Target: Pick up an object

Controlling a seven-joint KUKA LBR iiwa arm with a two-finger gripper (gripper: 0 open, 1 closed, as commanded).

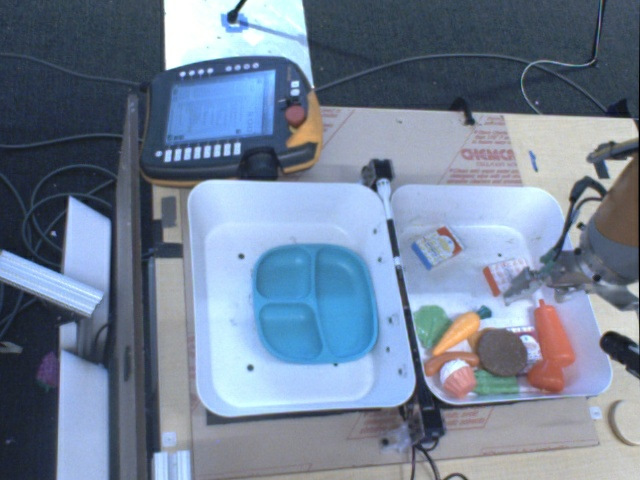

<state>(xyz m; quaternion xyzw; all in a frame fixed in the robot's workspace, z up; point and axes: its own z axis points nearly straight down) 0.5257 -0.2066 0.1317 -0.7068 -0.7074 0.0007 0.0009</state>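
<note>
Camera view, slanted down on both bins: arm enters from the right, gripper (533, 284) low over the right bin (556, 208), its tip beside a small red-and-white packet (503, 273) and just above the ketchup bottle (553, 340). Jaws: cannot tell whether wide or narrow; the tip is small and blurred, and nothing is clearly seen between them. Risk, as I judge it: toys are packed tight along the bin's near edge, so a descent here could land on the gap between packet and bottle and close on air, or clip the bottle's neck and roll it. The packet looks flat, likely to slide under a pinch instead of lifting. The bin's right wall is near the wrist; a sideways correction might knock it. Right bin contents: a small carton (437, 246) near the middle, well apart from the rest; packet; bottle; carrot (458, 331) leaning by a green piece (431, 323); brown patty (501, 352) touching the bottle; cupcake (456, 376) at the near edge. Left bin (225, 268) holds a blue divided plate (315, 302), nothing on it. Pendant (230, 116) sits on the counter (420, 138) behind the left bin.
</note>
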